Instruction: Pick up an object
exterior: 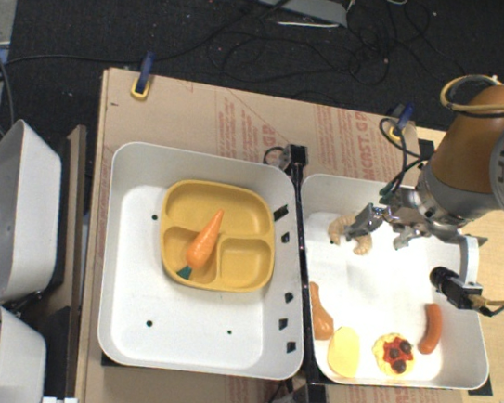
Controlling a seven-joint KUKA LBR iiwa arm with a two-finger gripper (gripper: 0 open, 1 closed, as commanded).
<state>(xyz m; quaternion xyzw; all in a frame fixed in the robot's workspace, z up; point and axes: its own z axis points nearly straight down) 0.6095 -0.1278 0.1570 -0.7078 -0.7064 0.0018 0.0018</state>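
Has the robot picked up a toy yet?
Not yet. Its hand hovers in the right bin, close to a small tan toy. I cannot tell whether it has hold of the toy. The sausage and the carrot lie untouched.

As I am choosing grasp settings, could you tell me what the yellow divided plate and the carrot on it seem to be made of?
The yellow divided plate looks like moulded plastic: uniform colour, smooth rounded rims, soft sheen. The carrot seems a plastic toy, evenly orange and smooth with a small green end, though rubber is possible.
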